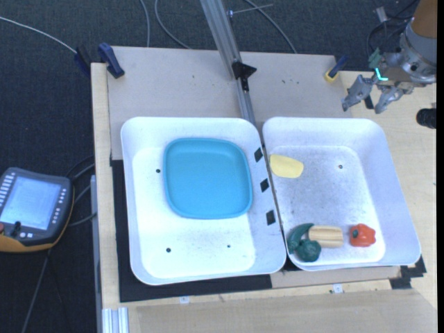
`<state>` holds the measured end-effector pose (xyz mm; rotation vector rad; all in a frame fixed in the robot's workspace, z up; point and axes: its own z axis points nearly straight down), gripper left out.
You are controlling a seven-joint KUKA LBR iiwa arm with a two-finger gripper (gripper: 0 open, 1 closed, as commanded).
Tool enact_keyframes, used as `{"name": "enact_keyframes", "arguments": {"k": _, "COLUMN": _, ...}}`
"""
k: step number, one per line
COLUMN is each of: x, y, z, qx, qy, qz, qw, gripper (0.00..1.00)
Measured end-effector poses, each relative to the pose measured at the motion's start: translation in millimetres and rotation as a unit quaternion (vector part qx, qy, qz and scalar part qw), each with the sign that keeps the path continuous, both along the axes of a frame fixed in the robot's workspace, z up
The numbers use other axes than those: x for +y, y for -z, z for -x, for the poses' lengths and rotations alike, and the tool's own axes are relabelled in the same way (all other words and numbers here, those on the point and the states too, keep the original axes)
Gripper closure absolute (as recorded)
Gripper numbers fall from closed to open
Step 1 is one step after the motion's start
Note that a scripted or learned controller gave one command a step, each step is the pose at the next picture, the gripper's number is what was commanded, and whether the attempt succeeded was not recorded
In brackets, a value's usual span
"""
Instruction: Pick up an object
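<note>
My gripper point(369, 97) hangs above the bench just beyond the far rim of the right bin point(326, 125), near its right corner. Its two grey fingers are spread apart, open, with nothing between them. Inside the right bin lie a yellow piece point(286, 166) near the left wall, and along the near edge a dark green vegetable point(304, 243), a tan cylinder point(326, 236) and a red pepper-like piece point(361, 235). All of these lie well below and in front of the gripper.
The left bin point(142, 207) holds a blue square plate point(207, 177). A metal pole point(220, 26) slants from the top down to the gap between the bins. Blue clamps point(109, 60) sit at the bench's far left, a pendant point(31, 207) off the left side.
</note>
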<state>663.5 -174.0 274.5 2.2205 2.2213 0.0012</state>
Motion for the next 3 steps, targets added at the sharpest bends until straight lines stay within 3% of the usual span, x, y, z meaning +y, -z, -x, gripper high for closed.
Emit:
{"name": "enact_keyframes", "arguments": {"k": 1, "x": 0, "y": 0, "z": 0, "qx": 0.000, "qy": 0.000, "qz": 0.0000, "qw": 1.0000, "gripper": 0.00}}
{"name": "enact_keyframes", "arguments": {"k": 3, "x": -6, "y": 99, "z": -11, "qx": 0.002, "qy": 0.000, "qz": -0.0003, "qw": 1.0000, "gripper": 0.00}}
